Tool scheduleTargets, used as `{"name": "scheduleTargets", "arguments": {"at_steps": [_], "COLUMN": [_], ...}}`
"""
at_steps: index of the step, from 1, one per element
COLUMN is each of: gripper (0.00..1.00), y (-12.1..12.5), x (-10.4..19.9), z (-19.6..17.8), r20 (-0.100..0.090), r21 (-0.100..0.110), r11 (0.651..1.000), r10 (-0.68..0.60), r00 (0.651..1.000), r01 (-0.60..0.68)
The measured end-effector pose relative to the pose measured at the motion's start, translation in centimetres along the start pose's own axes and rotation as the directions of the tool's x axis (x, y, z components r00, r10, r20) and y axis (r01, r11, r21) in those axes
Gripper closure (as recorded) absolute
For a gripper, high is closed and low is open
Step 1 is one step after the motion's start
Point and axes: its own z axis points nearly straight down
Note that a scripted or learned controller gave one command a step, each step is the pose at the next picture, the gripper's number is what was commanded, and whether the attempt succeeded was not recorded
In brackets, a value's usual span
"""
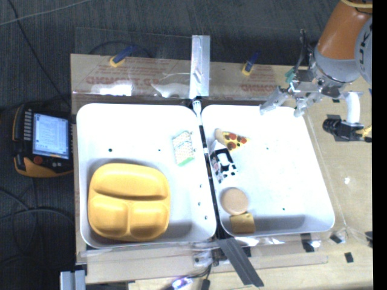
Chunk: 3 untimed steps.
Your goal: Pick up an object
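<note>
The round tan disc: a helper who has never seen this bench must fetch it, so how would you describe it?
Find the right bin, the one nearer the arm. Look at its front left corner, along the wall it shares with the other bin. The round tan disc lies there, just behind a brown square block, and it is the only flat circular thing among its neighbours.

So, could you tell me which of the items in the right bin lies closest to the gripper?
The pizza slice toy, at the top of the row along the right bin's left wall. The black-and-white item, round tan disc and brown block lie farther from the gripper.
</note>
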Motion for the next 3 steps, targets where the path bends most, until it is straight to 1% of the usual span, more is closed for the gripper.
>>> {"name": "scheduleTargets", "arguments": {"at_steps": [1,2,3], "gripper": [0.00,0.00,0.00], "y": [2.4,2.4,2.4], "x": [-3.1,-5.4,-4.5], "z": [-18.1,-18.0,-18.0], "r20": [0.005,0.005,0.005], "r21": [-0.002,-0.001,0.000], "r11": [0.982,0.914,0.990], "r10": [0.187,0.405,0.139], "r00": [0.982,0.914,0.990], "r01": [-0.187,-0.405,-0.139]}}
